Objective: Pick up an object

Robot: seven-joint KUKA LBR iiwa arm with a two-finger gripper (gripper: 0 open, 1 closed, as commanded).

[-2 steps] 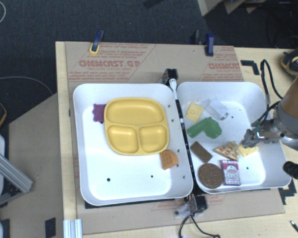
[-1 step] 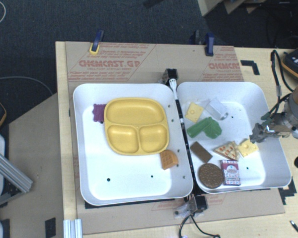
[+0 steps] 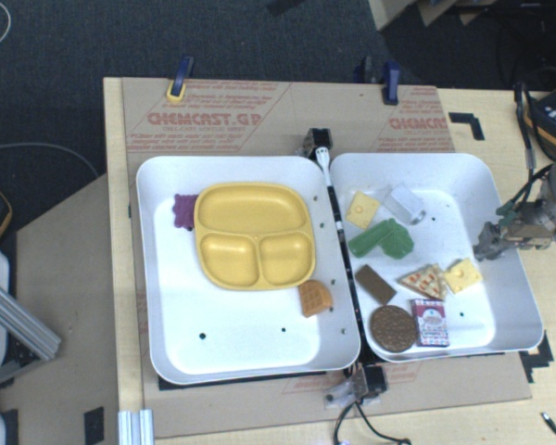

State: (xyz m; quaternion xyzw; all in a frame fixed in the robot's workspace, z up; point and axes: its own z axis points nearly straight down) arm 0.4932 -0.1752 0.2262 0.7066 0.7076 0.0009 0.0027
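White bins sat side by side on the desk; the claw [image 3: 493,241] hung at the right bin's [image 3: 500,193] outer rim (its spread could not be told), near a yellow cheese wedge [image 3: 462,274]. Approach seemingly underway; next, descend over it.

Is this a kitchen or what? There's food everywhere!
Probably a robot test lab, not a kitchen. The food looks like toys sorted in two white bins on a clamped board, with a gripper reaching in and cables on the floor.
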